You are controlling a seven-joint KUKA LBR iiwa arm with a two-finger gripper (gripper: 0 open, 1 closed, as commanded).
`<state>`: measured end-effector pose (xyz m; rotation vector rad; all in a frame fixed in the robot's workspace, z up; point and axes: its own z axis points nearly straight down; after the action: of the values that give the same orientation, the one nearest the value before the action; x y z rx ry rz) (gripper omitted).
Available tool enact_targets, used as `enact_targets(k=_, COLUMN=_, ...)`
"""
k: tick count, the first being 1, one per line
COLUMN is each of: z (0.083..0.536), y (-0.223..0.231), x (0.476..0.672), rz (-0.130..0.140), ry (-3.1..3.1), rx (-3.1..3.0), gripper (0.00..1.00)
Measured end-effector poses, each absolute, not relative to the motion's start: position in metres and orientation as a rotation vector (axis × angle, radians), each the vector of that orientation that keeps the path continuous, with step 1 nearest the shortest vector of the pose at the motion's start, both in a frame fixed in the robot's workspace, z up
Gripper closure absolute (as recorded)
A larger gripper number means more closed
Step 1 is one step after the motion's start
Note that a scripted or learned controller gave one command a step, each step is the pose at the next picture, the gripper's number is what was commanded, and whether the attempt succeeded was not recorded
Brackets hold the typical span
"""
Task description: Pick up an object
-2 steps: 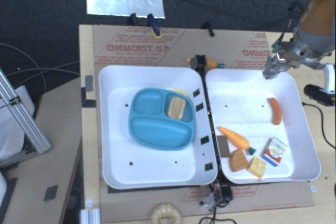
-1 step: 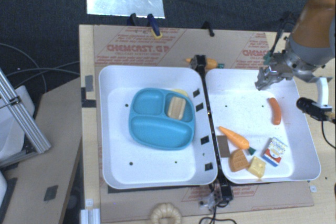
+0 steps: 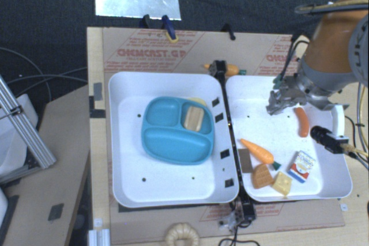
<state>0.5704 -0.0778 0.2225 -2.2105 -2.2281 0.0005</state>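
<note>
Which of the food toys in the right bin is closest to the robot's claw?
The orange sausage. It lies just right of the gripper, while the carrot, bread piece and little carton sit farther toward the bin's front.

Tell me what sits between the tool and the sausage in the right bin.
Nothing visible does. The tool hangs over bare floor of the right bin, and the sausage lies just to its right in the view. The carrot lies lower, off that line.
</note>
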Motion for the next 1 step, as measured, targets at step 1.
enact_targets(k=1, z=0.2131, y=-0.0374, x=0.5338, rz=0.001, ry=-2.228, rx=-2.211, gripper=1.0)
